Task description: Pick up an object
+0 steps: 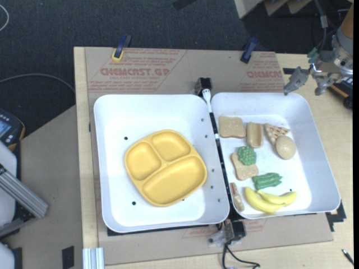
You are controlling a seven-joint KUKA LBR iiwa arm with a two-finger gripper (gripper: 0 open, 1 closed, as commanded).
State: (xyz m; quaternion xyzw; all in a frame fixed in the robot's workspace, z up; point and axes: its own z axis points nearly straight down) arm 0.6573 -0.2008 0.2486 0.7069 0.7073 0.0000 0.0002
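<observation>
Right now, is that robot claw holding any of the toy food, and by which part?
Nothing is held. The gripper hangs above the right bin's far corner, with no food between its fingers.

Brown bench top (168,66) with red lettering, held by two clamps at the far edge (119,48). Directly on it, side by side and touching: left white bin (106,167) and right white bin (317,150).
</observation>
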